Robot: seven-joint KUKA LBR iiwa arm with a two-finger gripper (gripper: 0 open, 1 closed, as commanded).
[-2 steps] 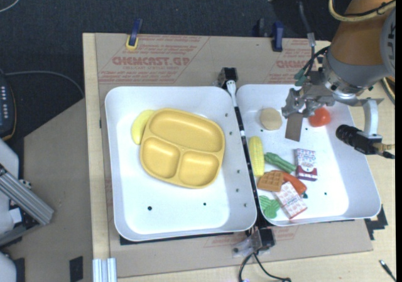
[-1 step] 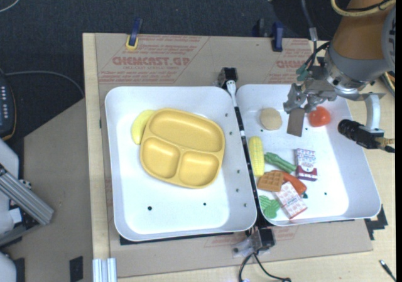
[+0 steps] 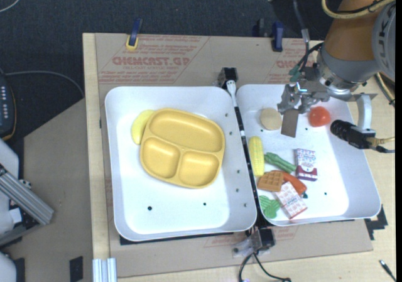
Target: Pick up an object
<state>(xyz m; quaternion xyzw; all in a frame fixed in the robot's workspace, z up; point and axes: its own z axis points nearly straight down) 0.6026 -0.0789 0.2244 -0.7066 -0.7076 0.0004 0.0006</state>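
Toy food is spread across the right bin (image 3: pixel 361 180), and the gripper (image 3: pixel 290 120) is hung above its upper part.

A pale round piece (image 3: pixel 271 119) is seen just left of the gripper, a red tomato (image 3: pixel 320 116) just right of it, neither one gripped. Lower down, a corn cob (image 3: pixel 256 155) is laid along the bin's left wall, with a green pod (image 3: pixel 280 162), a waffle (image 3: pixel 272 181), a small carton (image 3: pixel 306 164) and a red-and-white packet (image 3: pixel 291 200) clustered nearby. Nothing is seen between the fingers; whether they are parted or closed cannot be told. In the left bin (image 3: pixel 125 193), a yellow divided tray (image 3: pixel 181 147) is set over a yellow banana (image 3: pixel 139 125).
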